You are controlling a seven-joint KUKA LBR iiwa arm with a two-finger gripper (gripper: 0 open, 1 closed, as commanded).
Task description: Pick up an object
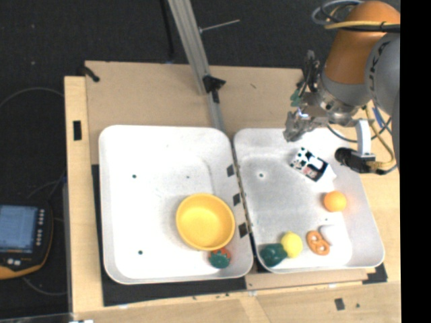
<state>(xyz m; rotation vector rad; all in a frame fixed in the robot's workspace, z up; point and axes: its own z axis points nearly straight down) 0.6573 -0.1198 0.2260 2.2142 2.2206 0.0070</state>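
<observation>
The gripper, its grip state impossible to tell, hung over the right bin's far edge just beside a black-and-white box; descending there risked striking the rim and missing it.

This place looks like a robotics lab, not a home. A grey and orange industrial arm with loose cables stands at a plain wooden worktop that carries two white bins, and a metal pole rises above them. A handheld control pendant with a screen lies on the dark floor beside the worktop.
</observation>
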